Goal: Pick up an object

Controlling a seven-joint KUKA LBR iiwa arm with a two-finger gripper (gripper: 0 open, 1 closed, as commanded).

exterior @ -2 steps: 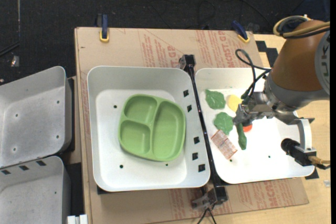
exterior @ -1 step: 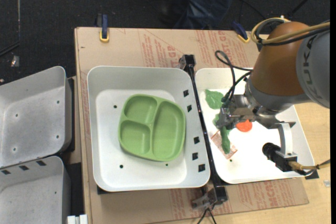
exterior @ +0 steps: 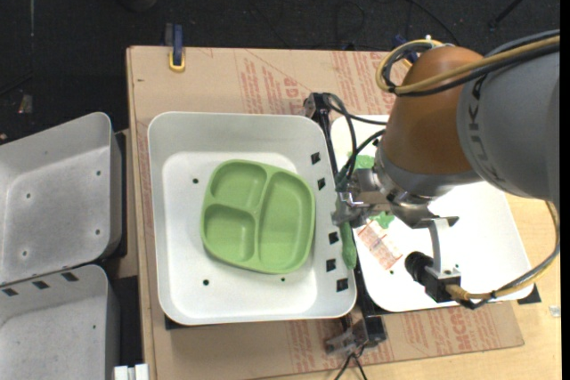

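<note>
On the bench, a green plate [exterior: 259, 217] lies left of the tool [exterior: 361, 214]; its grip can't be told.

Colour rundown for you: divided plate [exterior: 259, 215] lime green, plain, no pattern. Left bin [exterior: 169, 191] white with small black marks down right wall. Right bin [exterior: 485, 231] white too. Arm [exterior: 521, 116] grey, orange band [exterior: 436, 116] above wrist. Table [exterior: 258, 76] tan with faded red print. Clamp [exterior: 176, 46] at back blue and yellow. Packet [exterior: 378, 246] by arm whitish with reddish pattern. Floor [exterior: 80, 22] dark.
</note>
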